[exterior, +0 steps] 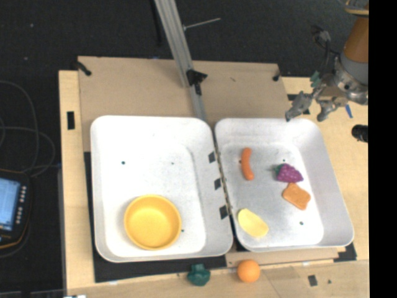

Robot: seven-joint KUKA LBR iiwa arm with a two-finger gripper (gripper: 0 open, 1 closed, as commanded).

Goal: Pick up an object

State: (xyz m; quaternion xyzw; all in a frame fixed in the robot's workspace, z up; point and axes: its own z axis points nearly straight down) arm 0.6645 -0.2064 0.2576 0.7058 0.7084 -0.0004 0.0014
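Note:
In the right bin (313, 141) lie an orange sausage-shaped piece (247, 164), a purple grape bunch (289, 173), an orange wedge (296, 196) and a pale yellow slice (252, 223). My gripper (308, 110) hangs above the bin's far right corner, apart from all of them. Its two dark fingers are spread, and nothing sits between them. A yellow bowl (152, 221) rests in the near part of the left bin (111, 135).
An orange ball (248, 270) and a small green object (198, 274) lie on the bench in front of the bins. A grey metal pole (177, 42) slants up from behind the gap between the bins. A screen device (11, 207) sits at the far left.

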